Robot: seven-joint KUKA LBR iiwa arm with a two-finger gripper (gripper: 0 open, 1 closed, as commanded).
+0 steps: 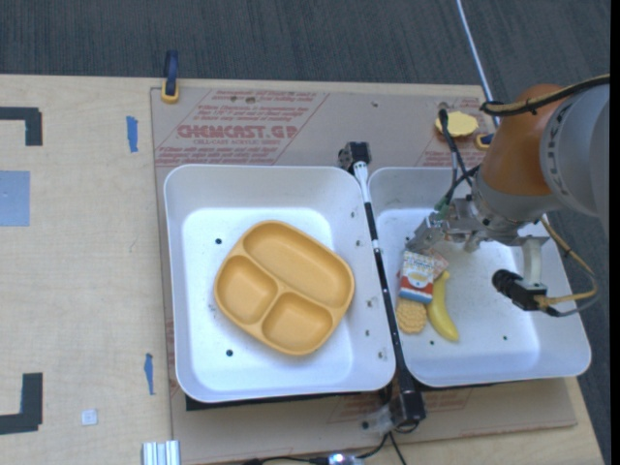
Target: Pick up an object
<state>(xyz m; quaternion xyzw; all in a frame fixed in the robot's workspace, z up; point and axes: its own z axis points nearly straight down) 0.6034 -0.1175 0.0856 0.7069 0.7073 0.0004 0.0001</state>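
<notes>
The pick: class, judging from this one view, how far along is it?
Done: the arm has reached into the right bin, with the gripper low over the small carton.
In hand: nothing visibly; carton, cookie and banana lie on the bin floor.
Left: grasping and lifting one.

A yellow-orange divided plate (283,287), yellow banana (443,311), 2 white bins (184,221).

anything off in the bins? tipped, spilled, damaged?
Nothing stands out. The yellow divided plate lies flat in the left bin, turned at an angle to the bin walls. In the right bin, a small carton, a round cracker and a banana cluster near the divider, under the gripper. No spill or damage visible.
</notes>
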